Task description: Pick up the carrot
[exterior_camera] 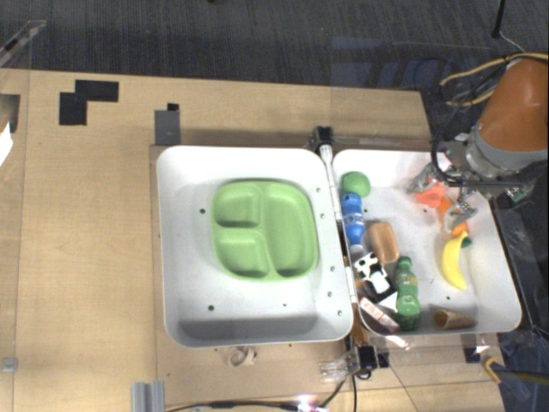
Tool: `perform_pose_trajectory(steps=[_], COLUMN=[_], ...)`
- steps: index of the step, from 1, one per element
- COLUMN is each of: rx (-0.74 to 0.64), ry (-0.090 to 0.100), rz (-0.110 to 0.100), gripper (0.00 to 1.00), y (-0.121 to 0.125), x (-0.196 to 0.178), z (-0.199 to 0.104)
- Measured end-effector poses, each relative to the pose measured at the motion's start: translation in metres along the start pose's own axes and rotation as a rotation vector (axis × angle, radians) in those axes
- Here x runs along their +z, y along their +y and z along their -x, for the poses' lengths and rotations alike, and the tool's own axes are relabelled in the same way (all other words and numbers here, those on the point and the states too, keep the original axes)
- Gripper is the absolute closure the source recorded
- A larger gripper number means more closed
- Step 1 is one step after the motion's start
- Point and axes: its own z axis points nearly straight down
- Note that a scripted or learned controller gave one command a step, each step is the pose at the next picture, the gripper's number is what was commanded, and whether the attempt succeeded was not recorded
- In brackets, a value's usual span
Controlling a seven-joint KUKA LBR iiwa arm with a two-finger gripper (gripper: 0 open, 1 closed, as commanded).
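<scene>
Down at the far end of the right-hand bin (506, 312), the gripper (446, 194) hung low over the white floor, its 2 metal fingers spread apart with the carrot (432, 196) sitting between them. From where I stood I could not tell whether the fingers actually touched it. The carrot's thick orange part lay on the side of the jaws toward the bins' shared wall, and a smaller orange tip (460, 227) showed just on the near side of the jaws, close to the banana. The grey wrist and its orange band (519, 110) rose up behind the jaws, away from the bins' middle.

Just nearer than the jaws lay a yellow banana (453, 263), stem pointing up toward them. Further out, across the bin floor toward the dividing wall, sat a green round fruit (354, 184), with a blue bottle (352, 215) below it and a brown bread-like piece (383, 241) beside that. Well nearer still were a black-and-white toy (370, 269), a green bottle (407, 295) and a brown cone (451, 319) by the near rim.

Well beyond the dividing wall, the left-hand bin (184, 316) held 1 green tray (262, 229) with 3 compartments.
</scene>
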Motion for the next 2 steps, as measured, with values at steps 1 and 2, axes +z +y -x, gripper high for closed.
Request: perform_pose_trajectory(steps=[1,2], rx=[-0.345,-0.343], ry=[0.001,-0.007], rz=[0.012,-0.004], gripper=[0.00,1.00], y=[0.007,0.003], x=[0.012,-0.004], z=[-0.004,0.000])
